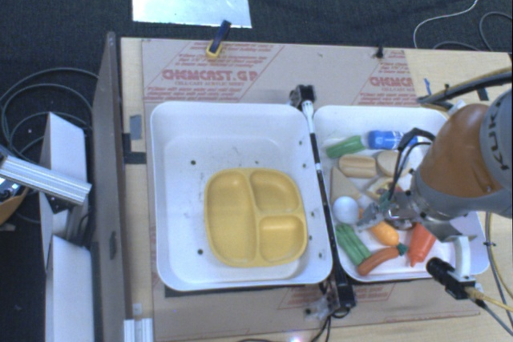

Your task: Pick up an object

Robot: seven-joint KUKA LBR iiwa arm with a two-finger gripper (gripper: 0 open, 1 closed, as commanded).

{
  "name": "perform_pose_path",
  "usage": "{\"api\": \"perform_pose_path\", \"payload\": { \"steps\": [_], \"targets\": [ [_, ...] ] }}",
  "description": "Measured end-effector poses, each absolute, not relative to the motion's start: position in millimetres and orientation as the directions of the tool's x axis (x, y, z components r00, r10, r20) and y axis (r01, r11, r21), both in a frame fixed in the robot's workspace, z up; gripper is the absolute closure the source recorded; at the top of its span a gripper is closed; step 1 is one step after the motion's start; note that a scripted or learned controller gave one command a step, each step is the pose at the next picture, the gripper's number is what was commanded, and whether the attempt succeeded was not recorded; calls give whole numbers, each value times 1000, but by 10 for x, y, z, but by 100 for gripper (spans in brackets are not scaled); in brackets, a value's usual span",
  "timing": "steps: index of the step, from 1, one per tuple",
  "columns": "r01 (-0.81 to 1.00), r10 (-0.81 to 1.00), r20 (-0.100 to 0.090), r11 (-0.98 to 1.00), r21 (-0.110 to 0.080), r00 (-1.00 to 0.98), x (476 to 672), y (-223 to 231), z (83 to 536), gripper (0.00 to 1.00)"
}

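The landmark here is the yellow plastic three-compartment tray [256, 215], which lies in the left shallow white bin [172, 172]. Right of that tray, across the dark divider between the bins, the right shallow white bin [333, 118] holds a heap of toy food. Nearest the tray sit a small white ball [345, 209] and, below it, a green ridged cucumber-shaped piece [349, 242]. Further right of the tray lie a smooth orange rounded fruit [385, 233], an orange-red sausage-shaped piece [378, 259] and an orange carrot-shaped piece [418, 244] pointing downward. Up and to the right of the tray are a green pepper-like piece [345, 146], a blue bottle-shaped piece with a white end [385, 139] and a tan bread-like roll [357, 166].

The grey arm with its orange band [457, 156] hangs over the right bin, and its two-finger gripper [380, 212] sits low among the toys, just above the orange fruit and right of the white ball. Whether it is clenched or released cannot be told, since the metal tips blur into the clutter; nothing is clearly grasped.
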State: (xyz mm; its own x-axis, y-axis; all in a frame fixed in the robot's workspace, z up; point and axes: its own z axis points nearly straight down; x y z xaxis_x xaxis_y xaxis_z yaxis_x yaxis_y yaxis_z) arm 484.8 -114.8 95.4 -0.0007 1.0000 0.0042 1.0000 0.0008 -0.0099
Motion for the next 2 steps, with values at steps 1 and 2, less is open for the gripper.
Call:
{"api": "perform_pose_path", "payload": {
  "steps": [1, 2],
  "targets": [
    [1000, 1000, 2, 1, -7, -1, 4869, -1166, 1054, 100],
    [1000, 1000, 2, 14, 8, -14, 5480, -270, 1859, 100]
  ]
}}
